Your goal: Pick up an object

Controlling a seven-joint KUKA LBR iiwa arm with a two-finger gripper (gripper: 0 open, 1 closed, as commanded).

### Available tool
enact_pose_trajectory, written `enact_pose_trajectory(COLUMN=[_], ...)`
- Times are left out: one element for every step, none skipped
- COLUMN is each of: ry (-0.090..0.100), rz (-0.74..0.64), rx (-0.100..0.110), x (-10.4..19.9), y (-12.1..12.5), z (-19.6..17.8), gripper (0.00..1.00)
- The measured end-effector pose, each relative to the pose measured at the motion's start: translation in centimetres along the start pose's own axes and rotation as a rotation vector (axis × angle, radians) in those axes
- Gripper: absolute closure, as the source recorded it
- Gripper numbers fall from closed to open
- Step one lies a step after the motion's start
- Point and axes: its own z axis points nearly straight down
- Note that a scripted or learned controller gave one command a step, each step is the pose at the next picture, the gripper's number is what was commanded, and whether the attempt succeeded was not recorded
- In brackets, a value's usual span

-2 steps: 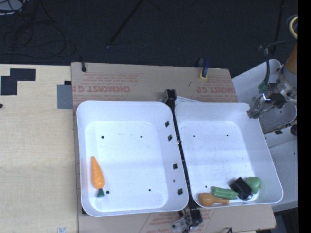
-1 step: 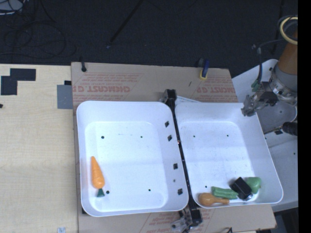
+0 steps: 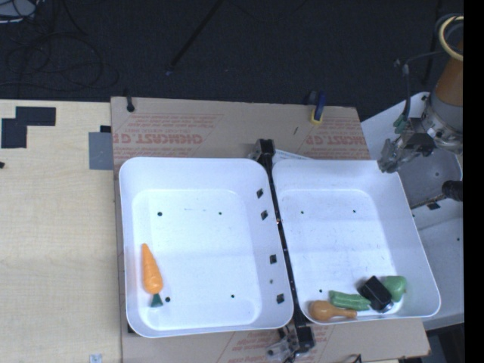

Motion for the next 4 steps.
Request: enact_pose_trajectory(ry=[0.0, 0.001, 0.0, 0.0], rz=[-0.001, 0.001, -0.001, -0.001], rx=[0.003, 0.005, 0.001, 0.003], x=[0.06, 0.13, 0.07, 0.09], y=[-0.06, -0.58, -0.02, -0.04], z=[0.62, 1.0, 0.39, 0.55], gripper=[1.0, 1.0, 1.0, 1.0])
